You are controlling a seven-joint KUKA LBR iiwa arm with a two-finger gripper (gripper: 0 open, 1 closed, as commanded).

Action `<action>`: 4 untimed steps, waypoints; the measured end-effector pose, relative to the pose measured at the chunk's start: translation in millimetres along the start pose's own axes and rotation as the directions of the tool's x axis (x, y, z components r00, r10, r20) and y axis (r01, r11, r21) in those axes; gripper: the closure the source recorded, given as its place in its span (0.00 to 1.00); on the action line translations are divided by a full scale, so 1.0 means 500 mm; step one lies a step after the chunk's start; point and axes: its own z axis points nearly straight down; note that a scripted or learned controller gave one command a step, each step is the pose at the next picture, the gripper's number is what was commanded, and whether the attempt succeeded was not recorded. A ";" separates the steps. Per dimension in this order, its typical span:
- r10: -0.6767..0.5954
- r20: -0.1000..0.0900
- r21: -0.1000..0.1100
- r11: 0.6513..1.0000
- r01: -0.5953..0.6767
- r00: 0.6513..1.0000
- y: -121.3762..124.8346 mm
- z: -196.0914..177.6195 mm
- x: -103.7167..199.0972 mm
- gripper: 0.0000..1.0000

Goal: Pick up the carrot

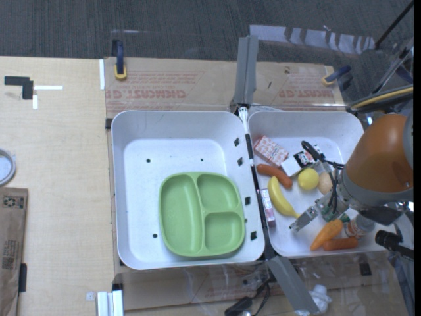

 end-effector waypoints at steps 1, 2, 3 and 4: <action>0.036 0.002 -0.001 0.999 -0.036 0.999 0.034 -0.070 0.000 0.00; -0.026 0.000 0.000 1.000 0.026 1.000 -0.052 0.000 -0.083 0.00; 0.144 0.003 -0.002 0.990 -0.144 0.990 -0.068 -0.072 -0.113 0.00; 0.048 0.000 0.000 0.999 -0.048 0.999 -0.026 0.001 -0.042 0.00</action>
